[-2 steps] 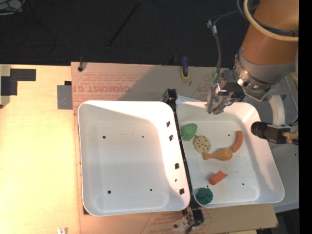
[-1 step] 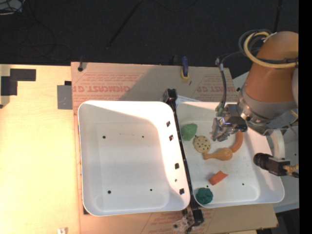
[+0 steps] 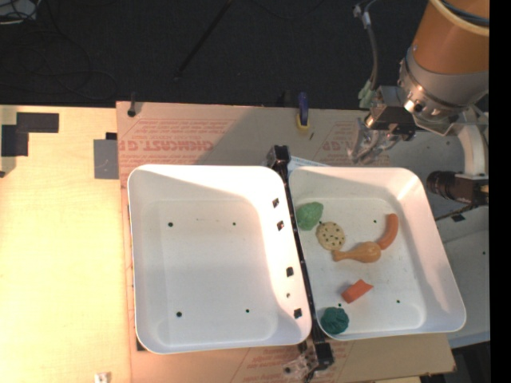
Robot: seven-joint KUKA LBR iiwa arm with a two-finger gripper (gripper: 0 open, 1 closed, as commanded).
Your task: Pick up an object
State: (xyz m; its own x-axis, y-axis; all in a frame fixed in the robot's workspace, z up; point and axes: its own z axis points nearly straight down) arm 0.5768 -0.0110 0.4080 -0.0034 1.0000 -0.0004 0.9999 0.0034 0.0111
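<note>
I am hovering my pincer (image 3: 369,152) above the right bin's (image 3: 415,183) far rim, carrying nothing; its spread I cannot tell. I am judging this the approach: next, descending toward the cookie (image 3: 330,234) inside that bin.

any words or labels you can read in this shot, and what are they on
Red print on the cardboard sheet under the bins, above the left bin: upside down from this view, too blurred to read for certain.
Red print on the cardboard's near edge: too small to read.
Nothing readable on the bins, the toys or the arm.
</note>
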